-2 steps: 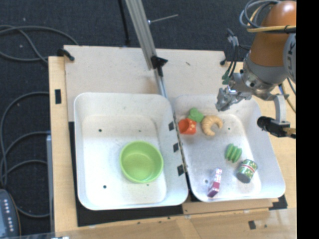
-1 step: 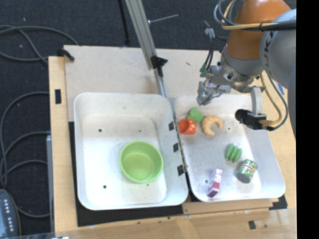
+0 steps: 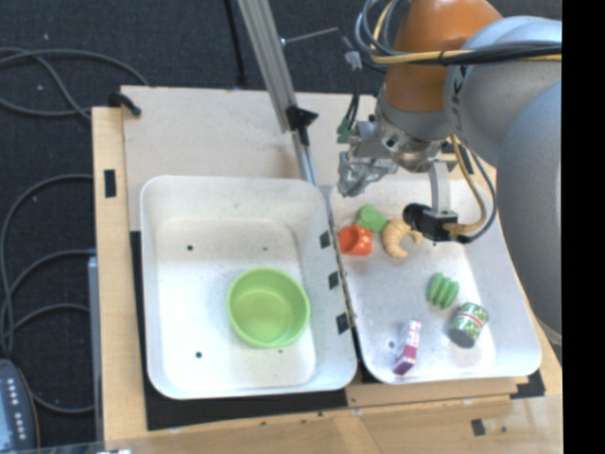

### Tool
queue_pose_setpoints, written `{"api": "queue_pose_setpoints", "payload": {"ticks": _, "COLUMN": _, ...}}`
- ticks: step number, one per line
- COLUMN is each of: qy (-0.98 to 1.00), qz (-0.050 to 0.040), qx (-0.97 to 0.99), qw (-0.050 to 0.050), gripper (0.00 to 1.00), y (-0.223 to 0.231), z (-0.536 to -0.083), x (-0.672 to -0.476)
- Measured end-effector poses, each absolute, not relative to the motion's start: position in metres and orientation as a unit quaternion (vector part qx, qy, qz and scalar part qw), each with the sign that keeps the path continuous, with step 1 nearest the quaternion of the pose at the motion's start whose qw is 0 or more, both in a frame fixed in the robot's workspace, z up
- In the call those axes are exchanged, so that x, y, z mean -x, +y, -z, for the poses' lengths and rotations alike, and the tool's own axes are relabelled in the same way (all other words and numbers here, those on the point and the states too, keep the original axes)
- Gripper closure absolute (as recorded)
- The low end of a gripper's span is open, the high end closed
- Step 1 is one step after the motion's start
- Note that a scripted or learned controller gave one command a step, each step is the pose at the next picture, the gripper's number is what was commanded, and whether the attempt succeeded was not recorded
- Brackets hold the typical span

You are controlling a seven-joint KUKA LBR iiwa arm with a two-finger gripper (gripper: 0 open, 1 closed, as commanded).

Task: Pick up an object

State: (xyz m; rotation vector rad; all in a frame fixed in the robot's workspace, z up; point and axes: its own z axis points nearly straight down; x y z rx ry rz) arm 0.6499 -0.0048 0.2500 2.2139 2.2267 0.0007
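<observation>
While the arm leans in from the right, its gripper (image 3: 354, 180) hangs over the top left corner of the right bin (image 3: 501, 282), just above a small green piece (image 3: 371, 218) and an orange toy (image 3: 355, 241) that touch each other by the bin's left wall. From here I cannot tell how the claw is set, nor see anything in it. A tan croissant-shaped toy (image 3: 399, 237) lies just beside the green piece. Further down sit a ridged green toy (image 3: 441, 289), a small can (image 3: 467, 324) and a pink and white packet (image 3: 408, 347). The left bin (image 3: 180, 216) holds a green bowl (image 3: 268, 307).
</observation>
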Motion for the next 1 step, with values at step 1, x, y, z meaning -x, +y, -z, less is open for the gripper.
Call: {"api": "queue_pose_setpoints", "payload": {"ticks": 1, "qy": 0.709, "qz": -0.0004, "qx": -0.705, "qw": 0.001, "gripper": 1.00, "y": 0.0423, "z": -0.2354, "x": -0.6607}}
